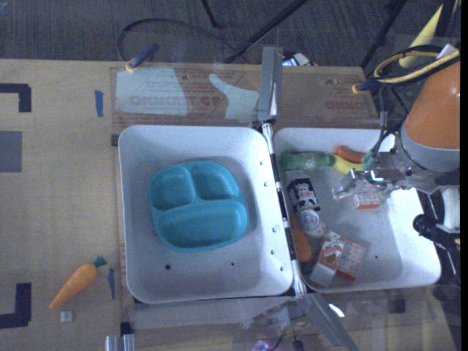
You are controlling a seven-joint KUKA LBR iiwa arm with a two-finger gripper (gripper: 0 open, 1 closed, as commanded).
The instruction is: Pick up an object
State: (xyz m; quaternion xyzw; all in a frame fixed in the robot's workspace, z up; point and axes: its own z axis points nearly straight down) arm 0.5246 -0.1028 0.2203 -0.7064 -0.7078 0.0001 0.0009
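Observation:
My gripper (pixel 360 185) hangs over the upper middle of the right bin (pixel 409 262). Directly under it lies a small white and red item (pixel 368 199); I cannot tell whether they touch. Behind the gripper lie a green cucumber-like toy (pixel 307 159), a yellow piece (pixel 352 166) and an orange-red piece (pixel 349 153). Along the bin's left side stand a black and white bottle (pixel 303 194) and a grey can (pixel 314 224), with an orange piece (pixel 300 245) next to them. A red and white carton (pixel 341 257) lies near the front.
The left bin (pixel 139 269) holds a teal divided plate (pixel 197 203). A toy carrot (pixel 73 284) lies on the bench at the front left, outside the bins. The arm's orange band (pixel 435 112) and cables rise at the right.

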